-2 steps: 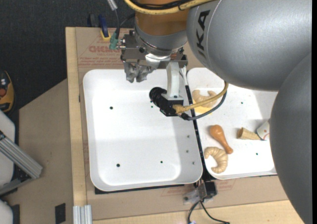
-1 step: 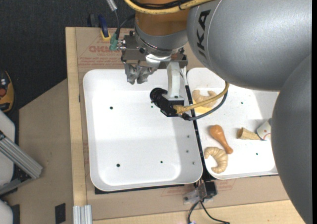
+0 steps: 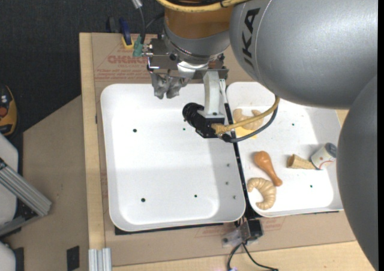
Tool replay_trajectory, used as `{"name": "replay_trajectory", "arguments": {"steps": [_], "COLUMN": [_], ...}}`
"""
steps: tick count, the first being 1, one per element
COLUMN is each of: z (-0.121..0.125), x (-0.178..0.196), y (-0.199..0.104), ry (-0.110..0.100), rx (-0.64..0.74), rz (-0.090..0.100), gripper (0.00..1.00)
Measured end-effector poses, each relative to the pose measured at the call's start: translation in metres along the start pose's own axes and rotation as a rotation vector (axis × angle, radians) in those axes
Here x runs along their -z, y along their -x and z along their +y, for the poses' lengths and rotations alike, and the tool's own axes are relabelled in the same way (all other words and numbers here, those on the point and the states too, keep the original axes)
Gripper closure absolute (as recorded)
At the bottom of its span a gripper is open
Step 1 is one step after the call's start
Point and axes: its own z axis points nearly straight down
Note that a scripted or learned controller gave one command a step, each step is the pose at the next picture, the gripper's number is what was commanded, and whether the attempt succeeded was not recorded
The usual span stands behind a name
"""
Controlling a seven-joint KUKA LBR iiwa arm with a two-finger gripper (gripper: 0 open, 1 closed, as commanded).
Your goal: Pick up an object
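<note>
The things to pick up lie in the right bin (image 3: 300,207). A croissant (image 3: 263,192) lies near the front edge of this bin, and a drumstick (image 3: 267,166) lies just behind it, tilted. To the right of the drumstick there is a small cone (image 3: 300,162), and beside it, at the right side, a white and grey object (image 3: 324,154) that is partly hidden by the arm. One more pale, bread-like piece (image 3: 243,119) lies at the back of the bin, close to the wall between the two bins, with a yellow cable (image 3: 255,125) passing over it.

The gripper (image 3: 167,89) hangs over the back edge of the left bin (image 3: 120,162), well apart from all these things. Its tips look close together with nothing between them, but I cannot tell for sure if they are closed.
</note>
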Motion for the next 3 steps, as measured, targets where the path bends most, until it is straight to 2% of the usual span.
{"name": "replay_trajectory", "arguments": {"steps": [2,3], "z": [0.000,-0.091], "x": [0.020,-0.127], "y": [-0.002,0.002], "ry": [0.004,-0.026], "rx": [0.004,-0.004], "rz": [0.001,-0.008], "gripper": [1.00,1.00]}}
